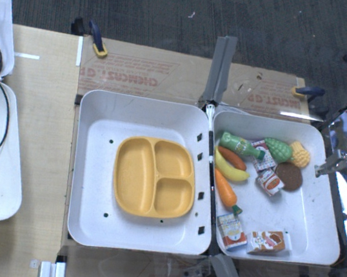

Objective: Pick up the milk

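— Dark carpet lies behind the bench; cardboard covers its top. Where is the gripper?

— Metal parts sit at the far right, over the right bin's (319,210) outer rim. That looks like the gripper (329,167), though it is hard to make out. Whether it is released or clenched cannot be told. Nothing can be seen held in it.

— What lies nearest to it?

— A brown cookie (290,176) and a corn cob (290,151), just inside that rim. Further in, a small red-and-white box (270,181), a green bottle (241,144), a banana (231,168) and a carrot (225,188) along the inner wall.

— And the milk?

— Probably the white carton, the milk (230,232), lying flat in the near corner by the inner wall. An orange carton (268,242) lies just beside it, apart by a narrow gap. The print is too small to be sure which is which.

— So which step is this?

— The approach, by the look of it; the milk lies untouched. The gripper would need to cross the bin towards the near corner, come down over the carton, and close on it without catching the orange carton or the wall.

— The left bin (86,153)?

— It holds a yellow tray (154,177) with three compartments, nothing in them.
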Robot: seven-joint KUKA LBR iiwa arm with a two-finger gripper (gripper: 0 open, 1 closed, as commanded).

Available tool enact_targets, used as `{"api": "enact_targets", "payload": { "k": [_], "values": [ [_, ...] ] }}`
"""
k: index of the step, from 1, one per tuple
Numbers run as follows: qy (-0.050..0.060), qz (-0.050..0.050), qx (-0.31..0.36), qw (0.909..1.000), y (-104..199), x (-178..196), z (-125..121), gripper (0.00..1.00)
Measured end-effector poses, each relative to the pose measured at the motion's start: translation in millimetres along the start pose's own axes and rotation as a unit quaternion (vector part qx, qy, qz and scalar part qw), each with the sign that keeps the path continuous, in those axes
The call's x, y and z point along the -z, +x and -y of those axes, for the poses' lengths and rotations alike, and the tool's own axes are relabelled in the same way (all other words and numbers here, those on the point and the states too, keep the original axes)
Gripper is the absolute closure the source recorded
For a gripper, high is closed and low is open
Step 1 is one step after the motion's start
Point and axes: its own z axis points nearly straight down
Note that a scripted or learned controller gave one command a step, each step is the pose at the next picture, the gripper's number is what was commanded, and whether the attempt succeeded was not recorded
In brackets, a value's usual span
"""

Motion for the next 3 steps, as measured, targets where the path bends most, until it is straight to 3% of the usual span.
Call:
{"api": "enact_targets", "payload": {
  "k": [1,2,3],
  "values": [
    [0.0,0.0,0.018,0.9998,65,-114,29,0.0],
    [0.0,0.0,-0.026,0.9997,106,-152,-53,0.0],
    [-0.001,0.001,-0.023,0.9997,72,-177,-39,0.0]
  ]
}}
